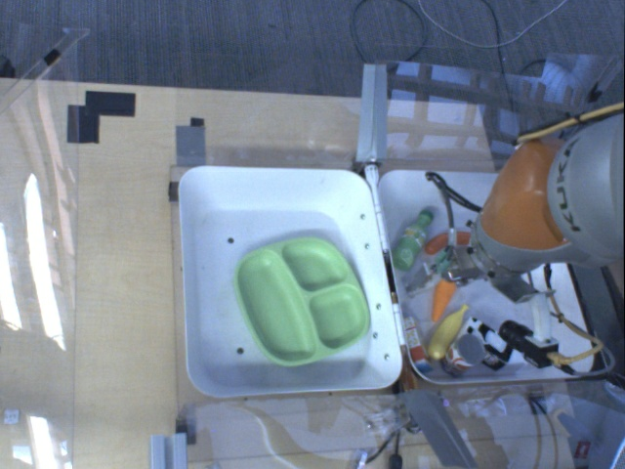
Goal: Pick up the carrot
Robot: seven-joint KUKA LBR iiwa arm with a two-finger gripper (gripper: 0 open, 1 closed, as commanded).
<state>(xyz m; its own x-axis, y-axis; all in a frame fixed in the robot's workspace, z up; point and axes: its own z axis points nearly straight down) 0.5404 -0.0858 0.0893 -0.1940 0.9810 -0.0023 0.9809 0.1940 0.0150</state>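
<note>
You've got the hand low in the right bin, just above the carrot, apparently for a grasp; grip state can't be told, obscured by wrist.

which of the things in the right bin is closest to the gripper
The orange carrot, lying just below the gripper. The green bottle sits farther up-left, and the yellow banana lies farther down, beyond the carrot.

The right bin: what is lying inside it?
In the right bin lie a carrot, a green bottle and a yellow banana-like item. The arm covers the bin's far right part.
</note>
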